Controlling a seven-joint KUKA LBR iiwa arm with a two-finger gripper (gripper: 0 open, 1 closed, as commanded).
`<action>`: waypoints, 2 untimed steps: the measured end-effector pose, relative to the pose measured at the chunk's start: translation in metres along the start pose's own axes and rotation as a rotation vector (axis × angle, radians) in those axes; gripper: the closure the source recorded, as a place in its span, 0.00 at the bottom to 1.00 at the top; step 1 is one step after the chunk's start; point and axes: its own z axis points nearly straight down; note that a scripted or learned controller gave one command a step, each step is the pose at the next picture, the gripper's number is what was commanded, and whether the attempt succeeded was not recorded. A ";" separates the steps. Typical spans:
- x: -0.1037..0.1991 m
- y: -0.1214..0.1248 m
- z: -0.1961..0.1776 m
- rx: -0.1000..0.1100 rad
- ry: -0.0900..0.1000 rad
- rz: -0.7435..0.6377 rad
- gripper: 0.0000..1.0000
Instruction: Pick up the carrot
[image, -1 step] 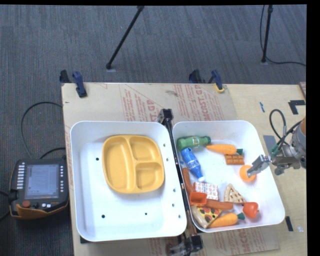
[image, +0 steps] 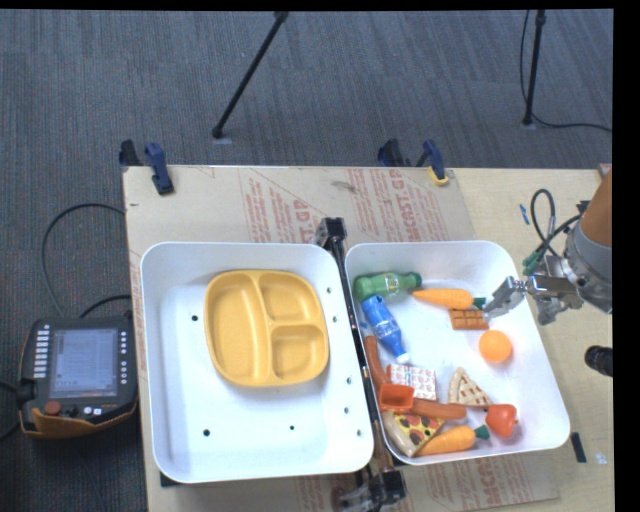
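The arm (image: 596, 240) is cut off at the frame's right edge. In the right bin (image: 545, 345), the gripper (image: 505, 296) hovers just right of the carrot (image: 443, 297); its small, dark fingers can't be read as spread or pressed together. A second carrot (image: 448, 440) lies near the front wall.

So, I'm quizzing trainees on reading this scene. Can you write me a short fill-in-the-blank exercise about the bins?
1. The yellow divided plate lies in the ____ bin as seen by the camera.
2. The green bottle lies just above the ____ bottle.
3. The pincer hovers by the carrot near the right bin's ____ edge.

Missing words: left; blue; far
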 end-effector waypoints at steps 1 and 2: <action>0.004 0.023 0.124 0.005 0.005 0.027 0.00; 0.016 0.064 0.122 0.000 0.001 0.349 0.00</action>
